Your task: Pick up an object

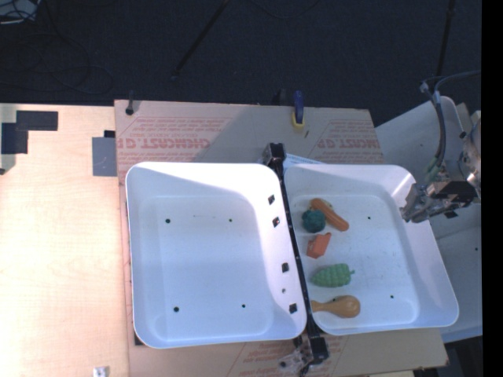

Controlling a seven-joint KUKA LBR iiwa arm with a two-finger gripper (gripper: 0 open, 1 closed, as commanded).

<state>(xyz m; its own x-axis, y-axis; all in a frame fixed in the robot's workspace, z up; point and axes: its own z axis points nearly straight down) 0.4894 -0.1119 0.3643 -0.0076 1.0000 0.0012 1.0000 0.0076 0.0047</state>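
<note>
The gripper [416, 207] hangs at the right bin's [428, 289] right rim, well apart from the toy carrot [330, 215] and green ball [313, 221], probably before descending.

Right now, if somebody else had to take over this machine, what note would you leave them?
Gripper: at the right bin's right rim, holding nothing; whether its fingers are open is unclear.
Things: all five lie along the right bin's left side: orange carrot, dark teal ball, small red-orange piece, green bumpy piece, tan gourd.
Done: nothing lifted yet.
Left: lower onto one object, grasp it and raise it.
</note>
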